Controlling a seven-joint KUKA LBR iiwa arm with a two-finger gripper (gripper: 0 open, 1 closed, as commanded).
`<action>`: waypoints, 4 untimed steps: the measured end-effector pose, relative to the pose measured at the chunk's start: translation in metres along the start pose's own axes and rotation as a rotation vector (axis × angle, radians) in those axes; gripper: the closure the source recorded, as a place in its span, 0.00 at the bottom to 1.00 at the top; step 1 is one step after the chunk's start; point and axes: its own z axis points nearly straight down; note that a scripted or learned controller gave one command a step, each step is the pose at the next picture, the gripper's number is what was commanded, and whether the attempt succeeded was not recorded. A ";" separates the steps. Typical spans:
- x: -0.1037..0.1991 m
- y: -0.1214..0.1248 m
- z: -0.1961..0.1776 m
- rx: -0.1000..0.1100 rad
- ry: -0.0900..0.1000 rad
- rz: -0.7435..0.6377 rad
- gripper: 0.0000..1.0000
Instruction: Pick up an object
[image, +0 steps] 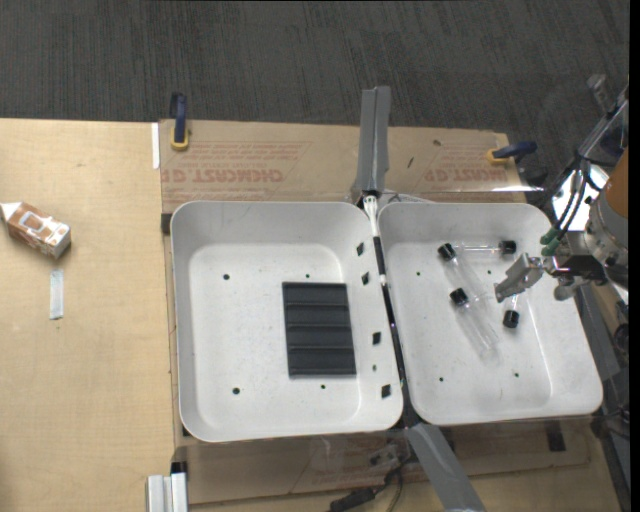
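Observation:
A black ribbed rectangular block (320, 329) lies flat in the middle of the left bin (200, 300). In the right bin (440, 390) lie clear plastic tubes with black caps: one tube (478, 248) lies crosswise near the back, and another (480, 322) runs slantwise toward the front. My gripper (518, 276) reaches in from the right and hangs low over the right bin, just right of the slanted tube and above a black cap (511, 319). I see nothing held in it.
A grey divider post (374, 140) stands at the back between the bins. Blue and orange clamps (178, 122) (510, 153) hold cardboard behind them. A small orange-and-white carton (38, 230) and a white strip (56, 296) lie on the wooden bench at left.

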 end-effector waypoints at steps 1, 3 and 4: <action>-0.040 0.060 0.116 -0.001 0.000 -0.163 0.00; 0.010 0.145 0.191 -0.004 -0.001 -0.128 0.00; 0.009 0.143 0.183 0.002 -0.001 -0.126 1.00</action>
